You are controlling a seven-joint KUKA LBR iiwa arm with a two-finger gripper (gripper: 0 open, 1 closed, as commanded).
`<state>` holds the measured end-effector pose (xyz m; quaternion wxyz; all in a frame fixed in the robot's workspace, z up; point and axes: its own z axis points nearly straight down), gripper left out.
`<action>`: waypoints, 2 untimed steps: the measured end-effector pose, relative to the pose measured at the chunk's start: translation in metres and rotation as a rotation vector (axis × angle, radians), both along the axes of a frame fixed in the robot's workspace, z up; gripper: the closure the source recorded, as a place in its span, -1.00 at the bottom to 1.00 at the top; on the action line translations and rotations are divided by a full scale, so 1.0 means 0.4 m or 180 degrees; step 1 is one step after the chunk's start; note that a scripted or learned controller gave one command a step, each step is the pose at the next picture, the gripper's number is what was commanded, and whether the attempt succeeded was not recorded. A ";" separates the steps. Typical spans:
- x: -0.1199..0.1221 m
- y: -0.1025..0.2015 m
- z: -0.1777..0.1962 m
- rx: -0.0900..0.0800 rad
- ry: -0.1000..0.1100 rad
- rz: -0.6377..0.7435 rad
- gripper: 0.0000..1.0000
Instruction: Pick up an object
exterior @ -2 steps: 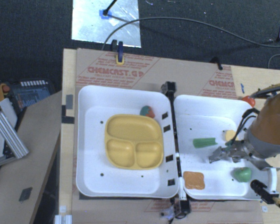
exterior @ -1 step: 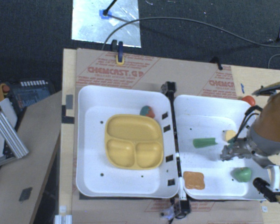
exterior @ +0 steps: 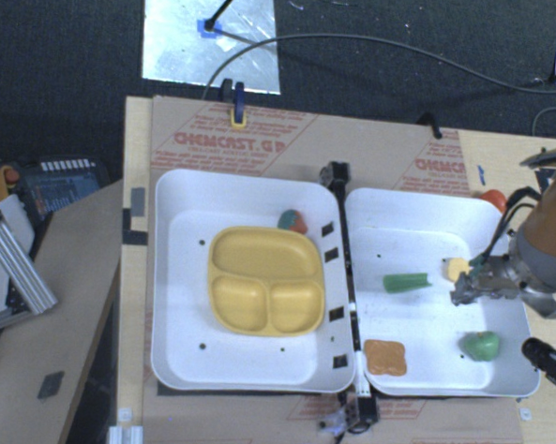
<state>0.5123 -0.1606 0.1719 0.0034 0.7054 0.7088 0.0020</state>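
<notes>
In the right bin [exterior: 420, 211] lie a green cylinder-like piece [exterior: 406, 282], a small pale yellow object [exterior: 456, 269], a green round object [exterior: 482, 346] and a flat orange-brown square [exterior: 385, 357]. My gripper [exterior: 468, 292] hangs over the right part of that bin, just below the yellow object and right of the green cylinder, above the green round one. Nothing shows between its tips. The left bin [exterior: 177, 257] holds a yellow divided plate [exterior: 265, 281] and a small orange-green ball [exterior: 293, 221] at its far side.
The arm's grey and orange wrist [exterior: 549, 247] covers the right bin's right rim. A black divider with clips [exterior: 340, 258] runs between the bins. Cardboard [exterior: 264, 140] lies under both. A metal sheet [exterior: 210, 29] and cables lie beyond; equipment stands on the left.
</notes>
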 end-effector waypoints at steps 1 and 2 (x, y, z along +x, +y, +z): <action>0.006 -0.001 0.135 -0.0001 -0.0002 0.0000 1.00; 0.046 0.134 0.154 0.0011 0.0014 0.0019 1.00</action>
